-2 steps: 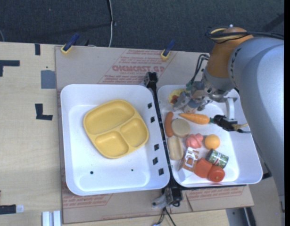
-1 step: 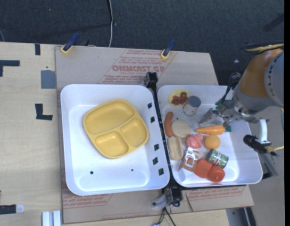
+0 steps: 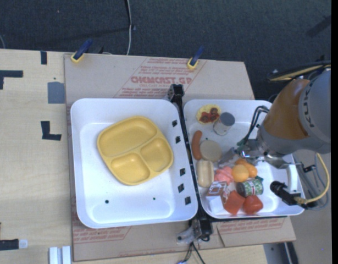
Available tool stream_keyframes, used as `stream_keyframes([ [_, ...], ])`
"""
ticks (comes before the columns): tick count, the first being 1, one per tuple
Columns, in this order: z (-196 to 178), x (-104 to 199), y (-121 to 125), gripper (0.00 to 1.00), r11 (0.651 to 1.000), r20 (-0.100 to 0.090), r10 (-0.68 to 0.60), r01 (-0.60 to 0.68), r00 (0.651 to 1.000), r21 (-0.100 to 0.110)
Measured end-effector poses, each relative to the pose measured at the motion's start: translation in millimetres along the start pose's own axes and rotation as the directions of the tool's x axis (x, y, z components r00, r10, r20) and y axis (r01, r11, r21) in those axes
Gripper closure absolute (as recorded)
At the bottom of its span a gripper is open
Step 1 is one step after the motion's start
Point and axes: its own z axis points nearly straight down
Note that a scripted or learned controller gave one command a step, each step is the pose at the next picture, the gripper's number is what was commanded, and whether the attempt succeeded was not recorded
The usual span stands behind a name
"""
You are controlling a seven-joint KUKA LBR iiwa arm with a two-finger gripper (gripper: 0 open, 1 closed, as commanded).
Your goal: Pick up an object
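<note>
We see the gripper low in the right bin among toy foods, just beside an orange fruit and a pink piece, though we cannot tell how its digits stand, while the left bin holds 1 yellow divided tray.

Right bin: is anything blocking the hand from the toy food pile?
Nothing visible stands between them. The hand is already low over the right bin, right at the orange fruit, with other toy foods crowding it closely on all sides.
</note>
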Motion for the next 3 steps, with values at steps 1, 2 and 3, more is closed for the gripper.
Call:
stream_keyframes([
  [1, -1.4, -18.0, -52.8, 0.0, 1.0, -0.002, 0.0, 0.0, 1.0, 0.001],
  [2, -12.6, -17.2, -50.0, 1.0, 1.0, -0.002, -0.002, 0.002, 1.0, -0.002],
  [3, -93.5, 48.6, -42.0, 1.0, 1.0, -0.004, -0.008, 0.008, 1.0, 0.0],
])
